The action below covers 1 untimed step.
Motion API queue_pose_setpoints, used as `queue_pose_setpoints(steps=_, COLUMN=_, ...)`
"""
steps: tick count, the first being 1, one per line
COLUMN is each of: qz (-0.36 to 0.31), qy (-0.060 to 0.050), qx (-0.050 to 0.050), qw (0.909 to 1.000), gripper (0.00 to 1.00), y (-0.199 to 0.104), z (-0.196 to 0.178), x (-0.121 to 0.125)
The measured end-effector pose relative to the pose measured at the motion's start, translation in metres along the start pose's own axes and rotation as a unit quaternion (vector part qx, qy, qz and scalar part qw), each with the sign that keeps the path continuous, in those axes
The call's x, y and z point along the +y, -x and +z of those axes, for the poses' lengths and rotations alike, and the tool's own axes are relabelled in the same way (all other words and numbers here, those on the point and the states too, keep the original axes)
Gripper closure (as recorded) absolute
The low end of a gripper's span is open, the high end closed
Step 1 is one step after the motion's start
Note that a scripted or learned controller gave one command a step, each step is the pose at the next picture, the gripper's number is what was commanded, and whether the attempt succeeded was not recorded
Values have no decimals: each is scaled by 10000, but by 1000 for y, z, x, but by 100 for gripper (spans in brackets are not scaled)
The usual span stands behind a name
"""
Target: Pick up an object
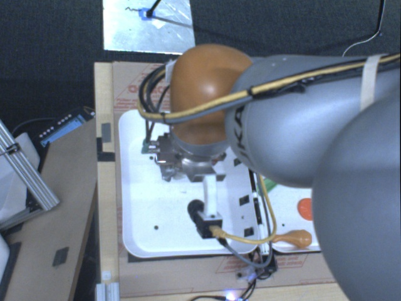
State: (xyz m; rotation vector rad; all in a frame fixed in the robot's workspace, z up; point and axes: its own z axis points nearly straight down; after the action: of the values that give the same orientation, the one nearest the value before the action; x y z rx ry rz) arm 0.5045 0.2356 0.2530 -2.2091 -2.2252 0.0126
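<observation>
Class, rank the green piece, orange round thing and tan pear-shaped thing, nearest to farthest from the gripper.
The gripper hangs over the left bin.
1. Green piece, right bin, left side.
2. Orange round thing, farther right.
3. Tan pear-shaped thing, front rim; too close to call with 2.

Colours, as I count them from my own bench:

- My arm [326, 124]: plain grey, with a glossy orange band [203, 89] above the wrist.
- Left bin [141, 187]: white, dotted with a few small black specks [156, 227].
- Right bin [285, 221]: white. In it are an orange disc [305, 209], a green piece [269, 184] and an amber-orange bulb [296, 237].
- Table [125, 83]: tan board with faint red printing.
- Sheet [147, 14]: silvery, streaked with glare, with one blue spot [149, 13].
- Cloth [50, 42]: dark charcoal, finely flecked.
- Strip [62, 127]: blue and black, with a row of pale dots.
- Rail [25, 174]: pale bare-metal silver.
</observation>
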Motion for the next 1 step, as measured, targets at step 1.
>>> queue_pose_setpoints(steps=1, qz=8, qy=99, qx=36, qw=9999, gripper=100, y=7, z=-117, x=-19)
